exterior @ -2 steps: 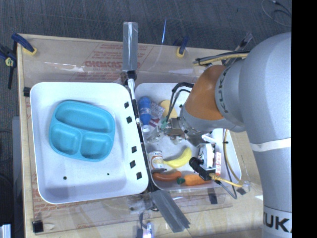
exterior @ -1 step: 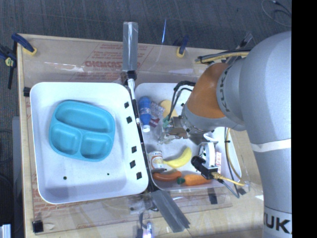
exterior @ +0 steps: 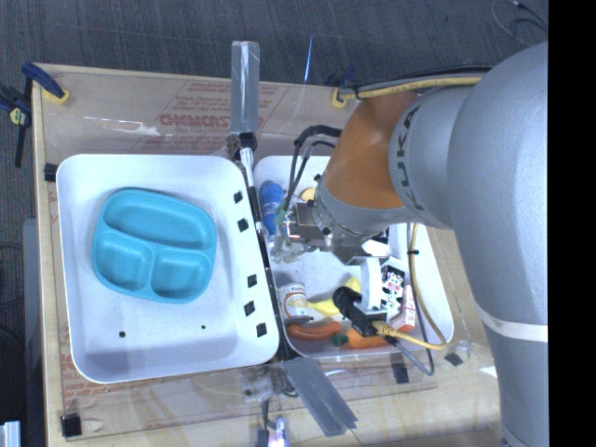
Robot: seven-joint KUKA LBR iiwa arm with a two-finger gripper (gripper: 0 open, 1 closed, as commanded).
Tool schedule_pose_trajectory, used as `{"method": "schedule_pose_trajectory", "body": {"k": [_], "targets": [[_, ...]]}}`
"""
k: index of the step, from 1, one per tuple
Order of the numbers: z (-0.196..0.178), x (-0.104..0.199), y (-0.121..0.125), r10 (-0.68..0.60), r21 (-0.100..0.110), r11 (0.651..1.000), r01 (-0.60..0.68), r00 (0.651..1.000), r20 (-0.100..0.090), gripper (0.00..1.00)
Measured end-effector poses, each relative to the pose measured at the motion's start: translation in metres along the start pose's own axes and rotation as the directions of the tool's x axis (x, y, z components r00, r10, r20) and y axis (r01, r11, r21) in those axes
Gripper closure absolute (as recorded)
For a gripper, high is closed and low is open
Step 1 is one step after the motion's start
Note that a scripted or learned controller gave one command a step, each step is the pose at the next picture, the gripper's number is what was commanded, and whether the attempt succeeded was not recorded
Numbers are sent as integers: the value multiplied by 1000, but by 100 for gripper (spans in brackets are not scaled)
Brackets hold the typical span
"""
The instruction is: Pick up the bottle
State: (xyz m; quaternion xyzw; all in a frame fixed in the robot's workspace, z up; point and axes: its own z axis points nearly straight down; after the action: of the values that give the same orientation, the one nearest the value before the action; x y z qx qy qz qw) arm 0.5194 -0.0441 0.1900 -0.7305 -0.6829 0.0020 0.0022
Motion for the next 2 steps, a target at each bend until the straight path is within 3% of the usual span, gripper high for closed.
{"method": "schedule_pose_trajectory", "body": {"k": [1, 2], "targets": [[0, 50, 50, -71, 1, 997, 71, 997, 0, 100], [-49, -26, 39, 64, -1, 998, -64, 998, 0, 100]]}}
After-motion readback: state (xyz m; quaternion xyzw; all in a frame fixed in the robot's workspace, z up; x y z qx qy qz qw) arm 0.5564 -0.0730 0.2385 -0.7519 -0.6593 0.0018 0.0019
